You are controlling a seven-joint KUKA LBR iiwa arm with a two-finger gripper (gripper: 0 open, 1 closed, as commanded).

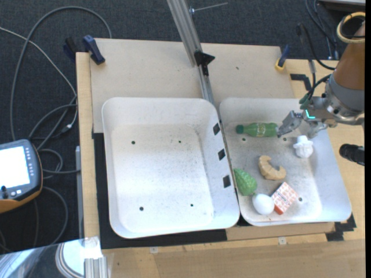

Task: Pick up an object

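A: What are the surfaces like?
B: The counter (145,68) looks like pale, matt wood board. Both bins, left (116,114) and right (330,190), are smooth white plastic, speckled with dark flecks.
A: And the objects?
B: The green bottle (258,130) is glossy plastic. The white egg-like ball (262,204) looks smooth. A metal rail (182,22) is dull silver. The floor (35,4) is dark, rough carpet.
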